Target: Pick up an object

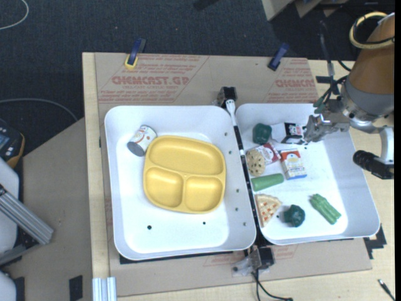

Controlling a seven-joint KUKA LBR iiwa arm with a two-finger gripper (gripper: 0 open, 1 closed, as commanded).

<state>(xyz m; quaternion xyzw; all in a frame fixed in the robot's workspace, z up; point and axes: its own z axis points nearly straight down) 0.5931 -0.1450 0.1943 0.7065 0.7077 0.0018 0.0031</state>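
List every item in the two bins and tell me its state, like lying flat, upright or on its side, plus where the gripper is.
Yellow divided tray: flat, hollows up, left bin.
Small can: on its side, touching the tray's corner.
Green cylinder: lying down, right bin.
Pizza slice: flat.
Red and white carton: lying flat.
Green pickle: lying down.
Gripper: low over the right bin's far end.

yellow tray [184, 180] | white bins [119, 168] | green cucumber [267, 182] | orange-banded arm [374, 68]
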